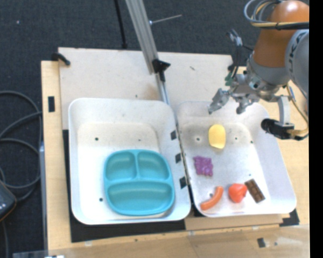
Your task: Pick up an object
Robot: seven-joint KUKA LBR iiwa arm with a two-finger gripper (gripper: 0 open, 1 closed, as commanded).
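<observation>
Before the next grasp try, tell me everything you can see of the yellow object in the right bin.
The yellow object is a smooth, rounded, slightly elongated lump, plain yellow, plastic-looking, perhaps a toy lemon or similar food piece. It lies on the floor of the right bin in the far half, long axis roughly front to back. Nothing touches it: the purple piece sits apart, nearer the camera, and the gripper hangs above and beyond it, fingers spread, holding nothing.
</observation>
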